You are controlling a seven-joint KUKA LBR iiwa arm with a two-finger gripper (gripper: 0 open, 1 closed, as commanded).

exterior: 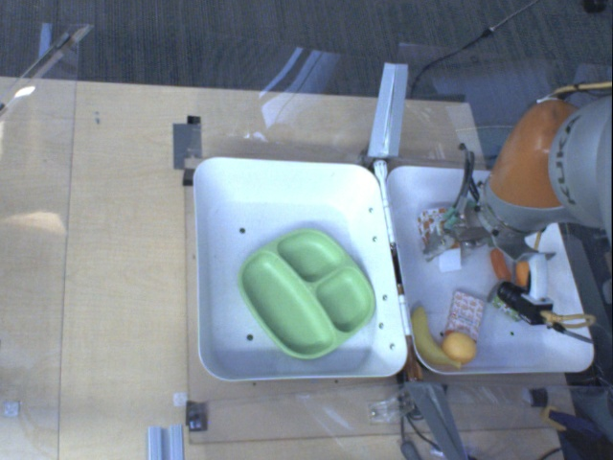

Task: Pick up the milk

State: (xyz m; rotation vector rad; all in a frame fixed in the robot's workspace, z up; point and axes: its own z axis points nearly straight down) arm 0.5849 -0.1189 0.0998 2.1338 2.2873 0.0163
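Note:
The milk (433,226) is a small white carton with coloured print, lying in the upper left part of the right bin (575,357). My gripper (459,237) reaches down from the right and sits directly against the carton's right side, partly covering it. From above, the grey wrist and orange band hide the contact between the gripper and the carton.
A banana (424,336) and a yellow-orange fruit (460,347) lie at the right bin's front left, with a pink patterned packet (466,311) just behind. An orange carrot-like piece (508,263) lies under the arm. The left bin (220,286) holds a green divided plate (306,290).

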